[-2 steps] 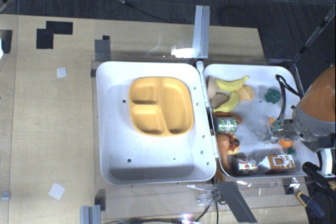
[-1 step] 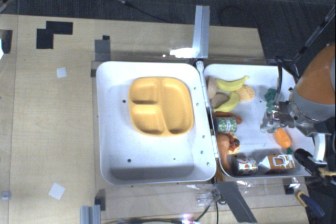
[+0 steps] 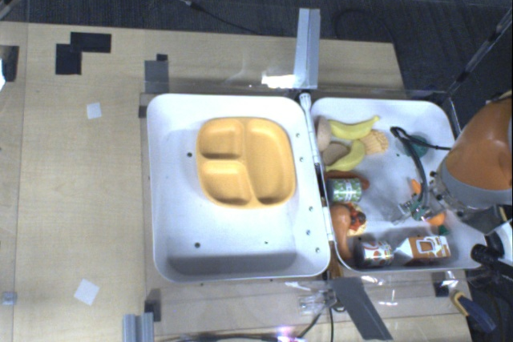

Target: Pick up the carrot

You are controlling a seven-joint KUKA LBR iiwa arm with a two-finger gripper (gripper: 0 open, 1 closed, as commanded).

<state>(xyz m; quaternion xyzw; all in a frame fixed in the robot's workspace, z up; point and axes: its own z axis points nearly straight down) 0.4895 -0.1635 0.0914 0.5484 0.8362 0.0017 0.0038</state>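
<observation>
Orange carrot (image 3: 437,219) bits flanking the grey gripper (image 3: 420,207), orange band (image 3: 483,146) above it, yellow bananas (image 3: 353,128) beyond it, green can (image 3: 345,190) to its left, orange carton (image 3: 427,247) below, yellow tray (image 3: 244,162) in far white bin (image 3: 172,172), tan bench (image 3: 72,196)

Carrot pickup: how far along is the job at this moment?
Done: nothing looks lifted. In hand: the hand is low in the right bin, at what looks like the carrot; a grip cannot be confirmed. Left: a sure grasp, then lifting the carrot clear of the bin.
</observation>
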